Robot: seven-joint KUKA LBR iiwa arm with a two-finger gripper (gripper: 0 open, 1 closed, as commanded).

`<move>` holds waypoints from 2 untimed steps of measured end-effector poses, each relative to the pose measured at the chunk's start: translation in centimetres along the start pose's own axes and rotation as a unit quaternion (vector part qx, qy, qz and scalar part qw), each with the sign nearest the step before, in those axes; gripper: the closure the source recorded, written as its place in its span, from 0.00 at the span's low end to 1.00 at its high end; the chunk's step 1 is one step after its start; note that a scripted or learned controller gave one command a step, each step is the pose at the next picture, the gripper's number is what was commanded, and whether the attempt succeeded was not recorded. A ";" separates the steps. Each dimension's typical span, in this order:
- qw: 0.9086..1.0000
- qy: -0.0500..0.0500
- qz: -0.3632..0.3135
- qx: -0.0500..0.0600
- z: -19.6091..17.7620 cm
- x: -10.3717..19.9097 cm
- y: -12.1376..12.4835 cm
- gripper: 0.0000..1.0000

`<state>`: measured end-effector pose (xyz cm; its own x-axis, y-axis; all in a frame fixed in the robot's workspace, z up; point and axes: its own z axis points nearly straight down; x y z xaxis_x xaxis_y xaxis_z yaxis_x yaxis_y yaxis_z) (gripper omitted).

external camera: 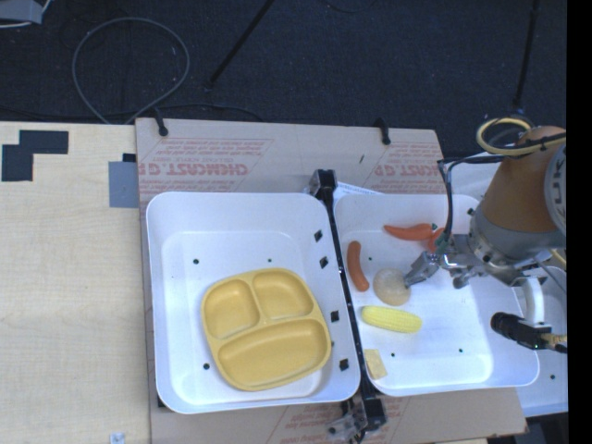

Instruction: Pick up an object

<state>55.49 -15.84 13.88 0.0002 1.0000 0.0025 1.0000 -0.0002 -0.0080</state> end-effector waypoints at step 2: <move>1.000 0.002 0.000 -0.006 3.4 0.1 0.4 1.00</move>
